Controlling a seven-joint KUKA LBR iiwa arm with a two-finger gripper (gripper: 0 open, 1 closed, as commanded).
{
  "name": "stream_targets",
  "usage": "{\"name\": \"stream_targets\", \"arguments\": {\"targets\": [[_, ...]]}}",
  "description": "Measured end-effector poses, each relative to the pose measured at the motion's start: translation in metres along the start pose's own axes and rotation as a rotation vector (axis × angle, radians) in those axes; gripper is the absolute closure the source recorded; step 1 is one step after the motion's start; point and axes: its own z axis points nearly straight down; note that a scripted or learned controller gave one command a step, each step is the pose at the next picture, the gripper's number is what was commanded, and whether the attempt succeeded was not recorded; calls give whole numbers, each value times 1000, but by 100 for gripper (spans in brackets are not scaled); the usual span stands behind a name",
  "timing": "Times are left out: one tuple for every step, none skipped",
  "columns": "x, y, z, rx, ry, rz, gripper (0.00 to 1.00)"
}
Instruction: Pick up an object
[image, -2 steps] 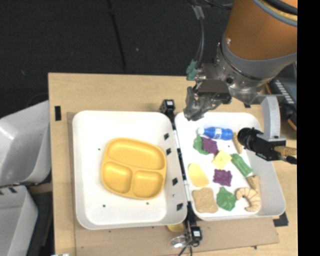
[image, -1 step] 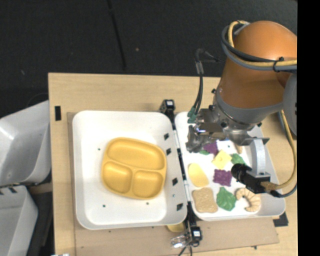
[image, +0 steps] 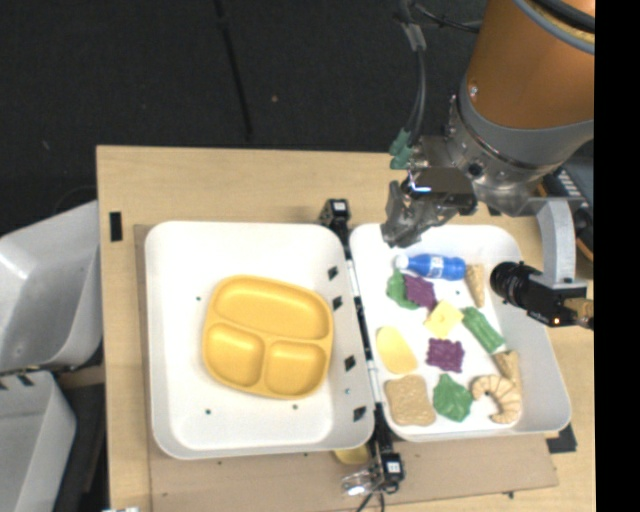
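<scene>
My gripper (image: 400, 226) hangs over the far left corner of the right bin (image: 545, 395), just above and left of a blue and white bottle (image: 434, 266). Nothing shows between its fingers. Below the bottle lie a green leafy piece (image: 399, 290), a purple grape bunch (image: 420, 292), a yellow wedge (image: 443, 319), a green pickle (image: 483, 330), a second purple piece (image: 445, 354), a pale yellow oval (image: 395, 350), a brown bread slice (image: 408, 399), a green lettuce piece (image: 452, 397) and a tan croissant (image: 499, 393).
The left bin (image: 170, 400) holds a yellow tray (image: 267, 335) with three compartments. A black clip (image: 334, 211) sits at the far end of the seam between the bins. A black camera mount (image: 528, 288) overhangs the right bin's right side.
</scene>
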Motion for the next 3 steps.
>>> {"name": "stream_targets", "arguments": {"targets": [[-70,-5,159,28,-6,13,100],[-14,11,-42,-8,1,-1,100],[-99,-2,99,13,-4,5,100]]}}
